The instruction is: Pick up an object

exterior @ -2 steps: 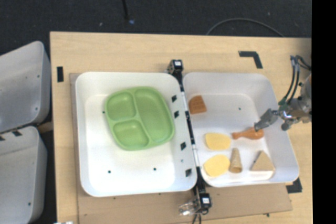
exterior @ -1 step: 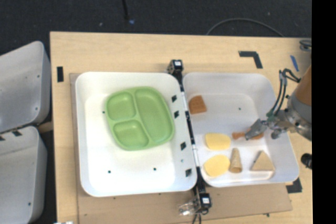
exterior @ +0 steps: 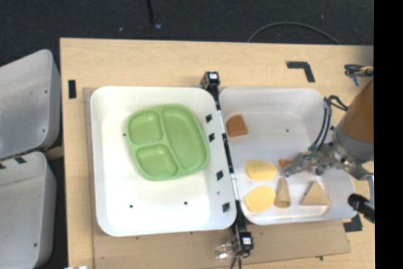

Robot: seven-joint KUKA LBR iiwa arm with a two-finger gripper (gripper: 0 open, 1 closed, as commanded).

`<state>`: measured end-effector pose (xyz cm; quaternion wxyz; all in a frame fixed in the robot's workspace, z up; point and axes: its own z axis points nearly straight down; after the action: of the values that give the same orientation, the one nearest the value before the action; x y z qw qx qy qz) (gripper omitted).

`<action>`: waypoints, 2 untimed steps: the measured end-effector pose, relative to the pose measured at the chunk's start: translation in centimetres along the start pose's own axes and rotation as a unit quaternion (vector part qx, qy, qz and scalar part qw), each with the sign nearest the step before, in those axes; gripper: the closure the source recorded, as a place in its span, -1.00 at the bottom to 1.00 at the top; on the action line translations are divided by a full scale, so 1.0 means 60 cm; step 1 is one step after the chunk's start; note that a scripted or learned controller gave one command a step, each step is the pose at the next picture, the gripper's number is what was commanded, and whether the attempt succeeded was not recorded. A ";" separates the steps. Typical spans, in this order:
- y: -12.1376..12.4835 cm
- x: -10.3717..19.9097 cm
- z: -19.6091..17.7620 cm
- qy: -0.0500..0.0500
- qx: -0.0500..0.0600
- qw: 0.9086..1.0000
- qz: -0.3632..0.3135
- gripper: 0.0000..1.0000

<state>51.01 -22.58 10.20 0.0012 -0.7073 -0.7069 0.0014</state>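
Wooden counter (exterior: 75, 66) carried two white bins. Left bin (exterior: 107, 198): green divided plate (exterior: 167, 142). Right bin (exterior: 277, 104): brown square (exterior: 237, 126), two yellow rounds (exterior: 261, 169) (exterior: 259, 198), cone (exterior: 283, 193), tan wedge (exterior: 315, 195). Gripper (exterior: 295, 164) low nr. far round; fingers' state: couldn't tell.

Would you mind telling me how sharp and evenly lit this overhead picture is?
Camera view: soft all over, with fine detail at the gripper too blurred to read; lighting flat and even; the white bins look bright but keep their rims; the green plate casts hardly any shadow; the floor behind is dark.
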 end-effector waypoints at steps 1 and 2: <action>0.003 -0.002 -0.023 -0.001 -0.004 1.000 0.002 1.00; 0.008 0.009 -0.102 -0.001 -0.005 1.000 -0.002 1.00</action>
<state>51.49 -22.06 16.33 -0.0029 -0.7061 -0.7081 -0.0012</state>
